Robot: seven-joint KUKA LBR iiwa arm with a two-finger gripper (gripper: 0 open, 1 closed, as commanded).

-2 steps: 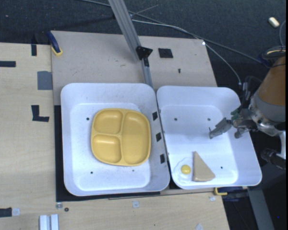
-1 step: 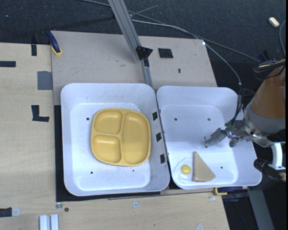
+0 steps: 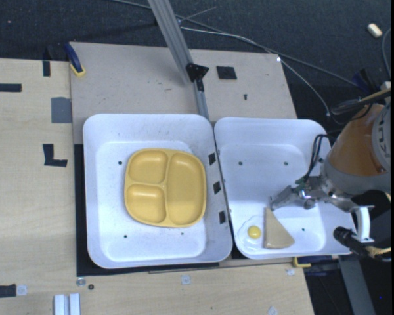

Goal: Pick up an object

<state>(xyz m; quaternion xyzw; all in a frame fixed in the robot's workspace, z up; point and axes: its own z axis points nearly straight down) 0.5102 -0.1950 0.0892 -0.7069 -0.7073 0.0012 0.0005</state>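
On the desk [image 3: 151,77] we see a yellow divided plate [image 3: 165,188] in the left bin [image 3: 95,176], then a small yellow ball [image 3: 253,231] touching a tan wedge [image 3: 276,231] in the right bin [image 3: 262,133], the claw [image 3: 279,201] just above them.

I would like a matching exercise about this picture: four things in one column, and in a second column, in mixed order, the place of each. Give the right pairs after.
Things:
1. yellow divided plate
2. small yellow ball
3. tan wedge
4. gripper

Places:
A. above the right bin, just over the wedge's tip
B. middle of the left bin
C. near front edge of the right bin, right of the ball
D. front left corner of the right bin

Pairs: 1-B, 2-D, 3-C, 4-A
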